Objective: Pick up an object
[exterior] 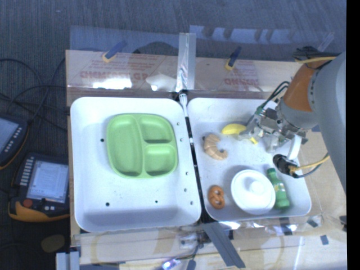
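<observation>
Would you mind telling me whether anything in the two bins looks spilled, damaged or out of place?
Nothing stands out. The green divided plate lies flat in the left bin. In the right bin, the banana, croissant, doughnut, white bowl and green bottle lie apart, nothing spilled. The gripper is beside the banana.

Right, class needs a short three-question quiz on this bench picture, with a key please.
1. True or false: the green divided plate lies in the same bin as the yellow banana.
2. Which sits nearest the claw? A) banana B) green bottle C) orange doughnut
3. Fill in: the white round container stands between the doughnut and the green ____.

Key: 1 false; 2 A; 3 bottle.
</observation>
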Robot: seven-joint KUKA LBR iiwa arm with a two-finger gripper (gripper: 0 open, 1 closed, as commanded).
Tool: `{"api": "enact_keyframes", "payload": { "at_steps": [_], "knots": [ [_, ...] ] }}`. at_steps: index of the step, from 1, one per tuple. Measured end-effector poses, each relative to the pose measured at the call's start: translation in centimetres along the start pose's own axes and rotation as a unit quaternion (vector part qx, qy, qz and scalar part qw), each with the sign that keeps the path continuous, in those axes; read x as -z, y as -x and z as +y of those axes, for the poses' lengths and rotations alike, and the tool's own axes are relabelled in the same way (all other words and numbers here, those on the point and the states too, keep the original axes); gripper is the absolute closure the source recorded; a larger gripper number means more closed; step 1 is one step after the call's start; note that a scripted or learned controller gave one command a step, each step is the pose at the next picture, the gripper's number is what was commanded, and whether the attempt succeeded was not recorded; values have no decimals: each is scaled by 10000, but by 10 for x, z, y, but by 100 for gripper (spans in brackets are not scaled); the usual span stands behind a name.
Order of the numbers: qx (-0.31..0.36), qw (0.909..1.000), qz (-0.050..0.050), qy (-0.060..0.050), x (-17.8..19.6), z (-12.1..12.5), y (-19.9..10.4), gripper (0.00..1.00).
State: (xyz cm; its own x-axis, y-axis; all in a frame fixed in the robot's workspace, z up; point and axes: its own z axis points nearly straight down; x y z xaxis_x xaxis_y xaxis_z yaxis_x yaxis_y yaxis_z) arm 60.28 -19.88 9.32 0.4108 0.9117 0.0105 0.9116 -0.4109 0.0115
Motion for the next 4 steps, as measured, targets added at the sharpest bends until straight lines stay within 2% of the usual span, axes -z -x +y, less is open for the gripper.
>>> {"api": "enact_keyframes", "payload": {
  "at_steps": [1, 2, 3, 4],
  "knots": [
    [0, 10000, -49, -8, 8, -1, 3, 100],
    [-1292, 9916, -68, 11, -3, 8, -51, 100],
    [-2343, 9721, -92, -50, 95, -4, -45, 100],
    [-986, 9951, -80, -64, 151, -55, -59, 100]
  ]
}}
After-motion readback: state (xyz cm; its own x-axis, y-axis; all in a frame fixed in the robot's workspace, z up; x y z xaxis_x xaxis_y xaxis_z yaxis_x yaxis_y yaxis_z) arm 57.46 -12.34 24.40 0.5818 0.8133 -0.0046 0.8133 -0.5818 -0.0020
